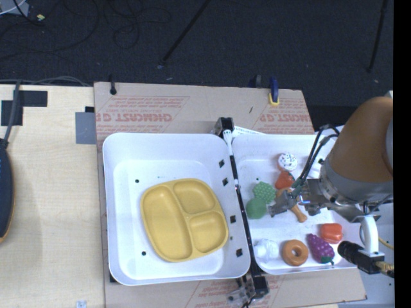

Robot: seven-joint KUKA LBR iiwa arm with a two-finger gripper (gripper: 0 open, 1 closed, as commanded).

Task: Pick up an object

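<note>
Arm low over the right bin's cluttered middle — a grasp being lined up

The left bin (122, 172) carries a yellow divided plate (185, 219); in the right bin (270, 162) a green toy (260, 199) lies just left of the gripper (287, 203), with an orange carrot-like piece (297, 210) under the tool and a doughnut (295, 252), purple grapes (320, 247) and a red-orange piece (331, 231) nearer the front. Whether the hand is spread or pinching, I cannot tell. Best to centre on one item — the toys crowd together — and descend straight, so neighbours are not nudged.
</note>
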